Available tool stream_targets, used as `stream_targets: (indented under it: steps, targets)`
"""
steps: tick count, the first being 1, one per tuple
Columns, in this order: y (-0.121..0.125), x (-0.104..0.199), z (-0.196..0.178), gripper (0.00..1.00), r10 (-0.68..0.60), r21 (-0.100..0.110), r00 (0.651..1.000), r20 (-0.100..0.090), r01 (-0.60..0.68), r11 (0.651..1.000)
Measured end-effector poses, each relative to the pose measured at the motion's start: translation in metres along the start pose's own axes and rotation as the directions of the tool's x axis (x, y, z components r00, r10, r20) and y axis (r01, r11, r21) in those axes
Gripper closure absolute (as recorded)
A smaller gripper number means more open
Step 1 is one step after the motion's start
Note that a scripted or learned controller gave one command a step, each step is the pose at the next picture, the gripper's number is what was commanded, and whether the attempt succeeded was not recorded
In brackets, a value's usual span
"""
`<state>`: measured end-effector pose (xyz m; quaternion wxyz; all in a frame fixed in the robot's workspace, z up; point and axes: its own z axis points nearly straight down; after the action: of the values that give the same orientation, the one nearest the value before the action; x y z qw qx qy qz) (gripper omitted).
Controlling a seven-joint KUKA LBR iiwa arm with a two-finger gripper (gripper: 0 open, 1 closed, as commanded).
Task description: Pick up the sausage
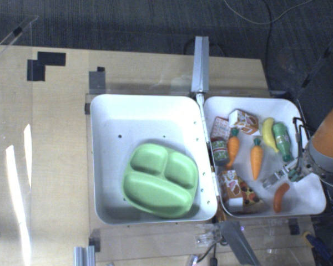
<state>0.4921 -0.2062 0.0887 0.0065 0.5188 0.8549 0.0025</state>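
The sausage (279, 197) is a short reddish-orange piece lying near the front right corner of the right bin (316, 204). My gripper (283, 175) reaches in from the right and hangs just above and behind the sausage's upper end, close to it. I see nothing held in it. The grey wrist with its orange band (330, 134) covers the bin's right rim.
In the right bin lie two carrots (256, 158) (233, 147), a banana (268, 133), a green bottle (281, 140), small cartons (243, 121) and a snack box (237, 186). A green divided plate (161, 179) sits in the left bin (108, 121).
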Motion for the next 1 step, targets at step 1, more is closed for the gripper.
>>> stream_targets:
  steps: [1]
  targets:
    - [-0.0019, 0.0016, -0.0080, 0.00, -0.343, 0.004, 0.939, -0.006, 0.343, 0.939]
